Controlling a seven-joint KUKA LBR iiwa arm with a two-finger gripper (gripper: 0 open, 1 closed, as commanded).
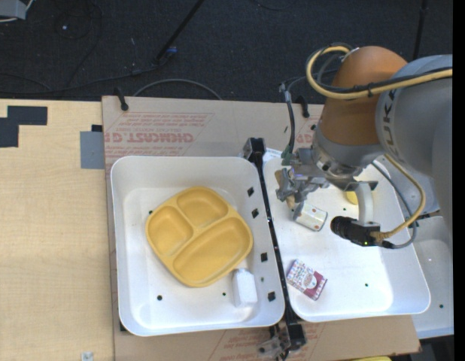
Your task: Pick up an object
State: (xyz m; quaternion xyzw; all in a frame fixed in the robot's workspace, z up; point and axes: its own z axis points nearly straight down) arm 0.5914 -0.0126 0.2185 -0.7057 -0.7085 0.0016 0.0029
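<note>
- Objects available for picking number five across the two bins: two in the left bin [123, 201], three in the right bin [413, 292].
- Left bin contents: one yellow divided tray [199, 235] with three compartments, lying flat near the centre; one small white bottle [244, 286] lying just beside the tray's lower right edge, near the wall shared with the other bin.
- Right bin contents: one small white box [311, 217] at the upper left, directly below the gripper; one pink-and-white packet [305, 279] lower down, well apart from the box; one yellow item [354, 197], mostly hidden behind the arm, type not determinable.
- Gripper [294, 190]: positioned low over the upper left of the right bin, just above the white box. Whether the fingers are open or closed cannot be told; nothing is seen held between them.
- Arm [368, 104]: grey with an orange band, entering from the right, with yellow and black cables looped around the wrist.
- Worktop [44, 239]: light wood-coloured panel at left, bearing dark rectangular marks. One printed cardboard sheet [172, 130] lies under both bins.
- Room: dark floor [142, 28] behind the worktop, with several loose black cables.
</note>
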